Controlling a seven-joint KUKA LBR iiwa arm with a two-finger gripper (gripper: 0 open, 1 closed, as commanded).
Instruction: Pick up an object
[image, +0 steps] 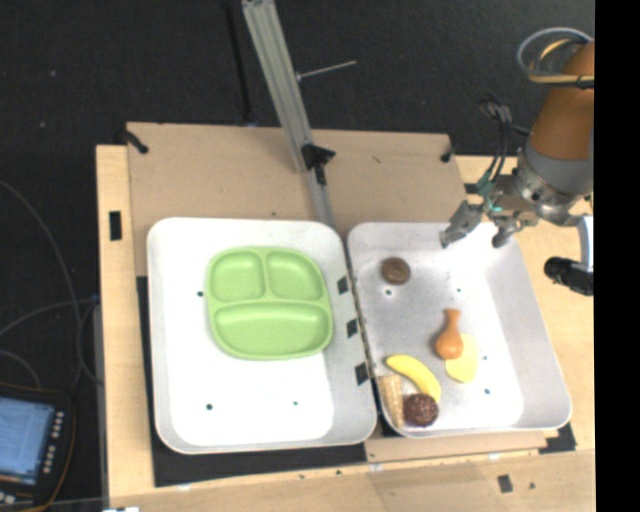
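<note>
**Open hand poised over the far corner of the right bin**

Farthest to the hand's left, well apart from it, a pale green plastic plate with three compartments (269, 303) lies flat in the left shallow white bin (180, 400). That bin sits on the light wooden worktop (220, 170) and touches the right shallow white bin (530, 370) along their shared edge.

Moving rightward into the right bin, a small round brown disc-shaped item (395, 270) rests to the left of the hand and a little nearer the camera, alone on bare white floor. Further toward the camera, in the bin's near left corner, a yellow plastic banana (414, 375) lies tilted, touching a dark brown round ball-like item (421, 409); a tan ridged piece (391, 398) lies just beside them against the bin wall. Just right of the banana, an orange pear-shaped toy (450, 340) rests against a flat pale yellow piece (463, 368).

The two-finger hand (480, 229) hangs over the right bin's far edge, its dark fingers (456, 227) spread apart with nothing between them. All the toys lie nearer the camera than the hand, none touching it.
</note>
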